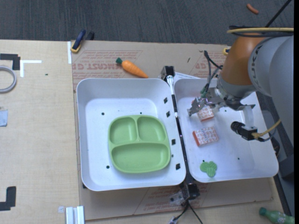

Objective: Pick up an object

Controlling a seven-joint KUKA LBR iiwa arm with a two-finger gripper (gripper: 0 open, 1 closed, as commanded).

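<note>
My gripper (200, 106) hangs low over the back left part of the right bin (261, 167). A small pink and white block (206, 115) lies right under its tip, touching or nearly touching it. A red and white checkered block (205, 136) lies a little nearer the front, apart from the gripper. A green leafy toy (209, 168) rests by the bin's front wall. The grey arm with its orange band (243, 64) comes in from the right and hides the bin's back right corner.
The left bin (88, 125) holds a green divided plate (138, 143). A toy carrot (132, 67) lies on the cardboard behind the bins. A black cable plug (243, 129) hangs over the right bin's middle. A blue-handled tool (78, 40) lies at the back left.
</note>
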